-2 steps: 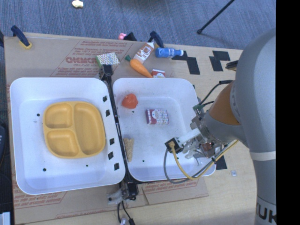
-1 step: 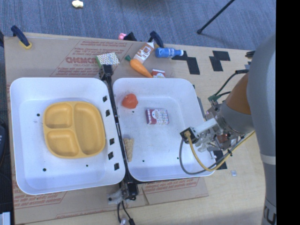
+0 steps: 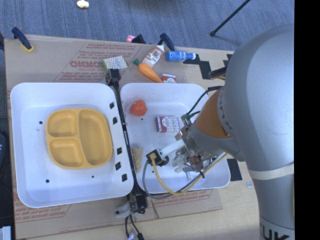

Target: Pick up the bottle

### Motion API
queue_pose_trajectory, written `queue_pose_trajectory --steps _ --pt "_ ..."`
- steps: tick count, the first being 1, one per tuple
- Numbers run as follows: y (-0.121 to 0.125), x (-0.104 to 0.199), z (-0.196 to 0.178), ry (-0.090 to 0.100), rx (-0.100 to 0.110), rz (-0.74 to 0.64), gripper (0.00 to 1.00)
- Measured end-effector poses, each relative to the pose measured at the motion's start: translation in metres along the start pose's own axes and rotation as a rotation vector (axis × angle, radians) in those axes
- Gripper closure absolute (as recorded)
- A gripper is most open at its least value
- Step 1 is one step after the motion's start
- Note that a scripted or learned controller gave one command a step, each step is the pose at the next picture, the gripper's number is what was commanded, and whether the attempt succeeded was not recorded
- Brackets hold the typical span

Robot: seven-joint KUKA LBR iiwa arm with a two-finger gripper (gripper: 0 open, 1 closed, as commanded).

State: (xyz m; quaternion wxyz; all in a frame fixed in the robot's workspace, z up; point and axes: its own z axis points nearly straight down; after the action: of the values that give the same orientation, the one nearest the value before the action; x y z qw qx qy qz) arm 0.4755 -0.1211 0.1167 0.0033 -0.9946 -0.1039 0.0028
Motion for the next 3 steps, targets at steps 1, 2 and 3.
queue_pose_trajectory --steps 1,2,3 --pt "0.041 -0.009 -0.141 0.003 -0.004 -0.035 1.00" --pt "0.046 -0.010 -0.012 0.000 0.000 -0.031 1.00" --pt "0.015 -0.003 -0.135 0.002 -0.003 -0.049 1.00"
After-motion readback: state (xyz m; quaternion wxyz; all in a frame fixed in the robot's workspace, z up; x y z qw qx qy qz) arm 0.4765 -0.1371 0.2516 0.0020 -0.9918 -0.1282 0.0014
